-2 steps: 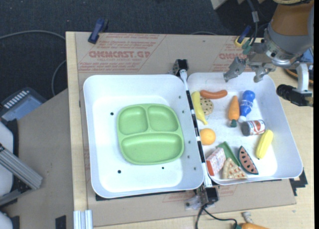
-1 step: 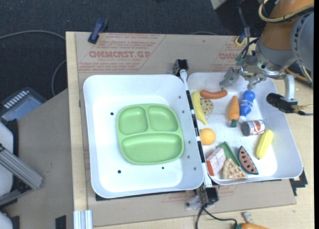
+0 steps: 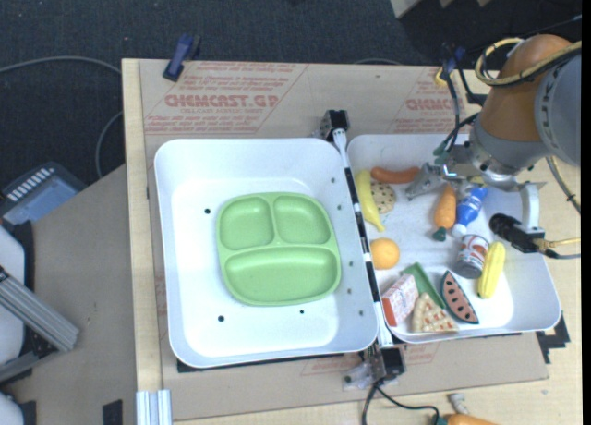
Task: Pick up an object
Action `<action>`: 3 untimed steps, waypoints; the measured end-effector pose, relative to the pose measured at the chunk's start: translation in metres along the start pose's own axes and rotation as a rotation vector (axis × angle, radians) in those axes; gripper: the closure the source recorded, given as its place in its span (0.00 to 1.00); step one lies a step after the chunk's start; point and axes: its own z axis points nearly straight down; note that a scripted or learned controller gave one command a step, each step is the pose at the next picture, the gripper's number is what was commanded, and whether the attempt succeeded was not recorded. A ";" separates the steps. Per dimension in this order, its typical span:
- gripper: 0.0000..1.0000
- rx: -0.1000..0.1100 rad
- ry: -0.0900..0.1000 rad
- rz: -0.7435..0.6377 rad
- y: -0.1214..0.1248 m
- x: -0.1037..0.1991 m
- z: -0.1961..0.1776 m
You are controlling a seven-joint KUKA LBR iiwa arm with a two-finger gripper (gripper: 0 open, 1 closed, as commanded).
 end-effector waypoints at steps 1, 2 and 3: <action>0.00 0.009 0.002 0.002 -0.027 0.002 0.014; 1.00 0.007 0.002 0.003 -0.026 0.002 0.004; 1.00 0.006 0.002 0.000 -0.046 0.076 -0.087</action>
